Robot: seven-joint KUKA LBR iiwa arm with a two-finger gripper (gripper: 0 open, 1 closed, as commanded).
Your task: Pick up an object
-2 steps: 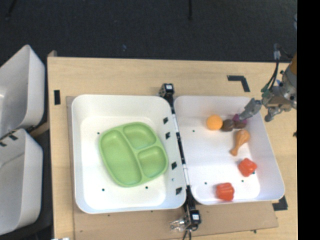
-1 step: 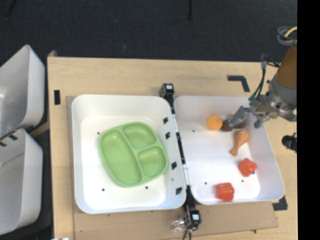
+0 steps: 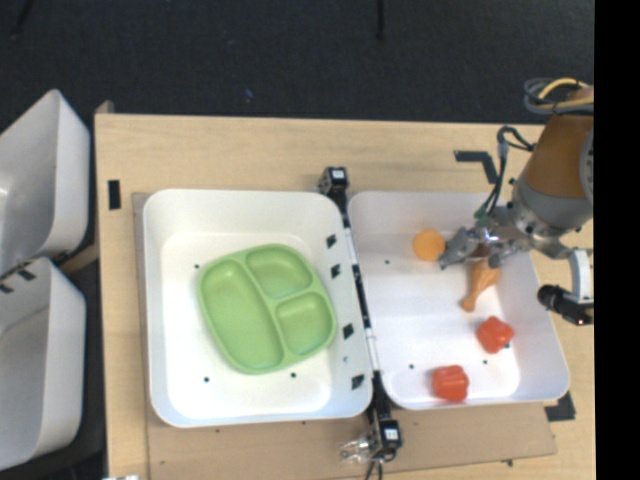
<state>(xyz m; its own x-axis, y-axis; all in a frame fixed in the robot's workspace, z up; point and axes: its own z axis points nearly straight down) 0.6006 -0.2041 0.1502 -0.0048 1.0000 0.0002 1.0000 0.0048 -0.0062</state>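
Right now the grey two-finger gripper (image 3: 478, 251) is low over the right-hand shallow white bin (image 3: 400, 358), at the upper end of a small orange carrot-shaped toy (image 3: 479, 284) that lies tilted, thick end up near the fingers, thin end down-left. Can't tell whether the toy is actually between the fingers or just touched; jaws are a dark blur, so how far open is not readable either.

Handling guess: the carrot looks like light, stiff plastic, smooth, likely to slip or roll if pinched near the tapering tip. Best hold is across the thick end or the middle, jaws square to its long axis.

An orange round ball-like toy (image 3: 429, 245) sits just left of the gripper, close enough to get nudged. Two red chunky plastic toys lie well apart, lower in the same bin: one (image 3: 494, 334) right, one (image 3: 449, 382) near the front wall.

A green three-compartment plastic plate (image 3: 238, 318) sits in the left-hand white bin (image 3: 170, 388).
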